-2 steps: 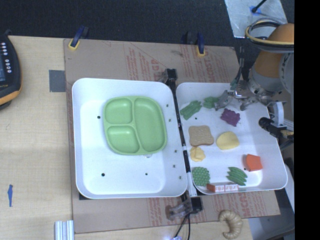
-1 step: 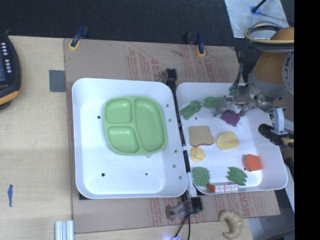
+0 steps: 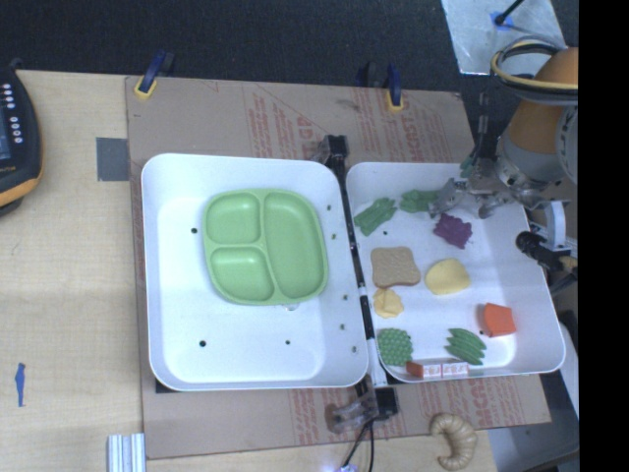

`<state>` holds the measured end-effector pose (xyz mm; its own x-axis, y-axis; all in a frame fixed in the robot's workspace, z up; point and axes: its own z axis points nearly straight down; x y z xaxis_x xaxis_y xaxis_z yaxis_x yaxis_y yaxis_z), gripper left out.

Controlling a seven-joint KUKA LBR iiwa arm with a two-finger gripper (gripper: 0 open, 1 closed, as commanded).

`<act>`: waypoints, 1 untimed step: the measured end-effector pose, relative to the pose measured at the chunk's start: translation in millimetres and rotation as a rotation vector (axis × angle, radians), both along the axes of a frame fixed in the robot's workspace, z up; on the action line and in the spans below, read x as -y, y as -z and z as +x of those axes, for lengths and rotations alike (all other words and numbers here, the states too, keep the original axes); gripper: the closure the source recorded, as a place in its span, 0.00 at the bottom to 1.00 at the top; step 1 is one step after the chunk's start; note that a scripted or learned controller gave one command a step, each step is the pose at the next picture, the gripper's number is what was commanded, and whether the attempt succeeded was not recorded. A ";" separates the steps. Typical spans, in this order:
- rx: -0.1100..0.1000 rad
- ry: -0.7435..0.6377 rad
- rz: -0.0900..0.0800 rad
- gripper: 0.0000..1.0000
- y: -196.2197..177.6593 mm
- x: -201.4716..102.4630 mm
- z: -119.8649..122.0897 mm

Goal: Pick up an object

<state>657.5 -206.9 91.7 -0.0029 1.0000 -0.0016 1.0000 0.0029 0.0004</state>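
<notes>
The purple piece, a small toy food by the look of it, lies in the right bin near its far edge, and I've got the hand just beyond it, low over that far rim; whether it is apart or together I can't tell from up here. I'd judge the piece light, stiff, plastic and a bit slick, best pinched across its narrow middle. Room is decent: the green leafy piece sits toward the bin's inner wall, the yellow lump and toast slice lie nearer me, all apart from it. The left bin carries a green divided plate.
</notes>
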 end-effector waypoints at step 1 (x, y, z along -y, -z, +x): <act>-0.006 0.000 0.002 0.00 -24.9 -27.0 -31.1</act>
<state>626.4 -179.9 116.6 -0.0030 1.0000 0.0004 1.0000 0.0030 -0.0059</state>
